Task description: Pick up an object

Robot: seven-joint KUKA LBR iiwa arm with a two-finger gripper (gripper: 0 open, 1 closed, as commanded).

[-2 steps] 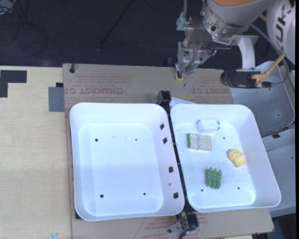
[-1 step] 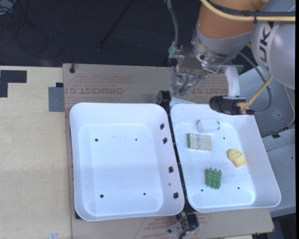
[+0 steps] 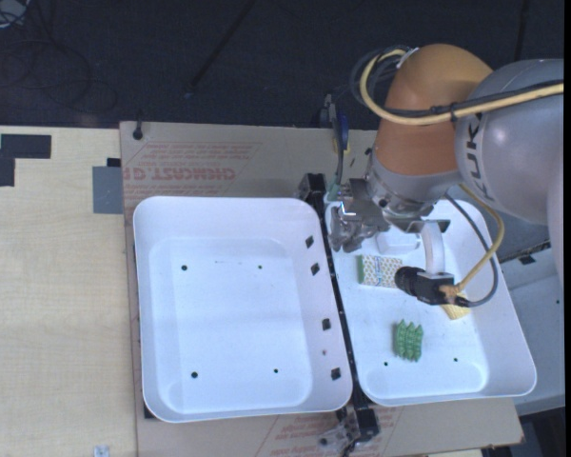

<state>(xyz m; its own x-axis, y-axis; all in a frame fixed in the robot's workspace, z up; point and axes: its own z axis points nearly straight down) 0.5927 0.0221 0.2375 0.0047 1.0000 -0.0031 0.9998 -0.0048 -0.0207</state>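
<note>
- The wooden bench (image 3: 48, 284) lies at the far left, pale and flat, with dark rectangular marks near its upper left corner.
- A cardboard sheet (image 3: 219, 160) with red printed lettering lies under both bins, its upper edge showing beyond them.
- The left bin (image 3: 162, 388) is a shallow white tray with rounded corners; only a few small dark dots mark its floor.
- A row of small black clips (image 3: 325, 324) runs down the seam where the left bin meets its neighbour.
- The right bin (image 3: 514, 374) touches the left bin along that seam and holds all the loose items.
- A small patterned packet (image 3: 376, 271), white with greenish dots, lies in the right bin just right of the seam, in the upper part of the bin.
- The gripper (image 3: 347, 225) hangs just above and left of that packet, near the seam; how far its jaws are apart I cannot tell, and nothing shows clearly in its grasp.
- A green ridged object (image 3: 407, 340) lies lower in the right bin, below the packet and apart from it.
- A small yellow piece (image 3: 454, 309) lies right of the packet, partly covered by a black cable fitting (image 3: 419, 283).
- The arm (image 3: 438, 112), grey with an orange section, looms over the upper part of the right bin.
</note>
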